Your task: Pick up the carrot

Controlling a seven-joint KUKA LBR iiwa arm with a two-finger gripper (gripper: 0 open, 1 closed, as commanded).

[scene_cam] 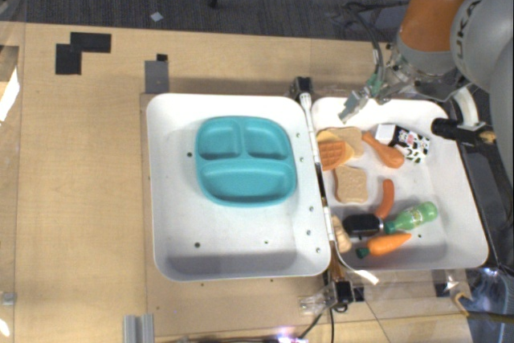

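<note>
- Fingers (354, 105) of mine hover over the far rim of the right bin (470, 197), angled down and toward the left. From this slant I cannot tell whether they are spread or pressed together, and I see nothing caught in them.
- Just below them lie a tan, ridged pastry (336, 147) and a flat, grainy bread slice (351, 185). A smooth orange-red sausage (384, 150) lies beside a cow-patterned carton (409, 144).
- The carrot (391, 243) is well apart from me, at the opposite edge of the same bin. It is a tapered orange body lying flat, with a bit of green at its left end. It looks smooth and rigid, probably moulded plastic.
- It is crowded. A glossy green bottle (414, 214) lies just beside it, and a black block (361, 223) sits near its green end.
- I judge this to be the approach step, since I am not yet above the carrot.
- The next move calls for crossing the bin, lining up across the carrot's narrow width, and coming down without nudging the bottle. A rounded, slick shape may roll or slip.
- Further out, the left bin (169, 237) holds a teal divided plate (243, 159), and pale wooden worktop (80, 197) lies around both bins.
</note>
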